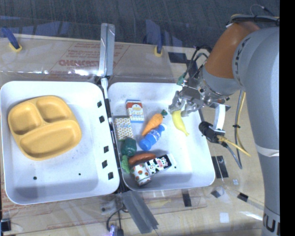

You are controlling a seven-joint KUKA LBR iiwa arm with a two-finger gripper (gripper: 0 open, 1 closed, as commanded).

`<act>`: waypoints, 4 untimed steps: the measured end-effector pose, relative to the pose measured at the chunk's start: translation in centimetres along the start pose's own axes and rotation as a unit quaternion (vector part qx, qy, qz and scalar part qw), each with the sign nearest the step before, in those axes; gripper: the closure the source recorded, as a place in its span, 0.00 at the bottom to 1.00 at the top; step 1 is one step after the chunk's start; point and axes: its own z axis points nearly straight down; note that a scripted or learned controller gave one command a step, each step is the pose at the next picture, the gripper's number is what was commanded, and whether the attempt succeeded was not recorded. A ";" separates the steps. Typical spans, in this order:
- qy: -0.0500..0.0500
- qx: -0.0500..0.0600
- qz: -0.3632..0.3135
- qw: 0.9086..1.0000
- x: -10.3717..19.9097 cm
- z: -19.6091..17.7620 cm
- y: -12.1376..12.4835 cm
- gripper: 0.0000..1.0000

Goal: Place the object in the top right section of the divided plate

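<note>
**Banana at the gripper, plate waiting across the divide**

From the overhead camera: the arm leans in from the right and its gripper (pixel 181 107) sits low over the right bin (pixel 199 173). A small yellow banana (pixel 179 122) hangs just below it, top end tucked up against the fingers. They look closed on that end, though the contact itself is small and hard to read. The banana looks like a light, smooth plastic toy, stiff, curved, likely slippery; a pinch across its thicker middle would be safer than the tapering tip, I'd say.

Beside it lie a carrot (pixel 152 123), a blue bottle (pixel 151 137) and a small carton (pixel 134 111), all close together. Over in the left bin (pixel 49 188), the yellow divided plate (pixel 43 127) sits well apart, its sections bare. The carry across looks not yet done.
</note>
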 end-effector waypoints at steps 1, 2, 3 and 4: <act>-0.001 -0.002 0.027 1.000 0.1 1.8 4.8 1.00; -0.001 -0.004 -0.041 0.999 -0.2 0.4 5.8 1.00; -0.001 -0.002 -0.045 0.999 1.7 3.4 1.5 1.00; 0.000 -0.001 0.114 0.993 8.2 0.4 -11.0 1.00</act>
